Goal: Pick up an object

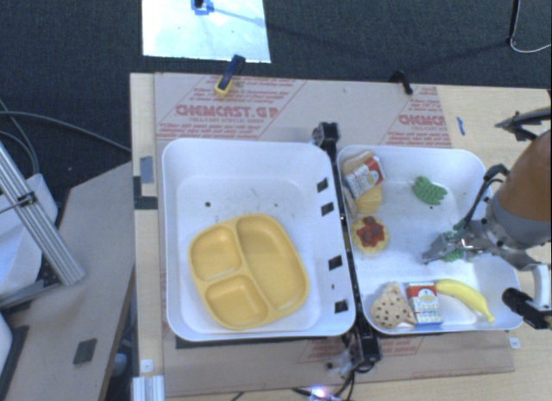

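Note:
My gripper [442, 249] hangs low over the right bin [470, 166], in its middle right, with the arm coming in from the right edge. It is in open floor space, apart from the items around it. A green leafy piece [429, 190] lies above it. A banana [467, 297] lies below it, next to a red and white carton [423, 303] and a speckled cookie wedge [390, 307]. To the gripper's left sits a red-topped tart [371, 234]. A white and red packet [363, 175] lies at the bin's upper left. Something greenish shows at the gripper's tip, too blurred to identify.
The left bin [250, 166] holds a yellow divided tray [248, 270]. A black divider with clips [339, 218] runs between the bins. Cardboard lies under both bins. A metal frame [30, 218] stands at the far left.

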### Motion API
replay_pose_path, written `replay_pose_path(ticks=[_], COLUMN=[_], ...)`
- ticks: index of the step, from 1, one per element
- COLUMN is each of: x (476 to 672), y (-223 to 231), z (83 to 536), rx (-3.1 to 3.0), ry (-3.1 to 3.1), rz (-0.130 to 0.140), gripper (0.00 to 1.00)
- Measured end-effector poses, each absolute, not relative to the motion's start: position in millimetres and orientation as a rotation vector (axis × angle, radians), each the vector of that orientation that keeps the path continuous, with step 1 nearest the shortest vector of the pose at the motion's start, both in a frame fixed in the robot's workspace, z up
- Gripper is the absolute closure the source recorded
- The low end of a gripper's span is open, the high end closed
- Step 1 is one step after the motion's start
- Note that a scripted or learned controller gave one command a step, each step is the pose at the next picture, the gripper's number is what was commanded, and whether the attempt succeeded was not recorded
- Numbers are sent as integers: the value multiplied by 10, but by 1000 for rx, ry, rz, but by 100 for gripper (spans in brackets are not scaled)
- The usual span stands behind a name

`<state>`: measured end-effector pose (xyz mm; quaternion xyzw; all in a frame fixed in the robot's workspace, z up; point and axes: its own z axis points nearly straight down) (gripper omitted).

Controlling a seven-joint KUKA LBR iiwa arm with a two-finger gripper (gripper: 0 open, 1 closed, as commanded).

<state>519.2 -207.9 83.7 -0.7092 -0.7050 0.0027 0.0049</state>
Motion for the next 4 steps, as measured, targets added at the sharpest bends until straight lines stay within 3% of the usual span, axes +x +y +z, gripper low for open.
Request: replay_pose_path(ticks=[1, 2, 4], x=[5275, 4846, 4885], y=[-2070, -1879, -1894], z=[954, 837, 1053], rx=[-2225, -2219, -2226], ry=[-2225, -2219, -2222], rz=[-3, 1, -5], gripper=[100, 100, 100])
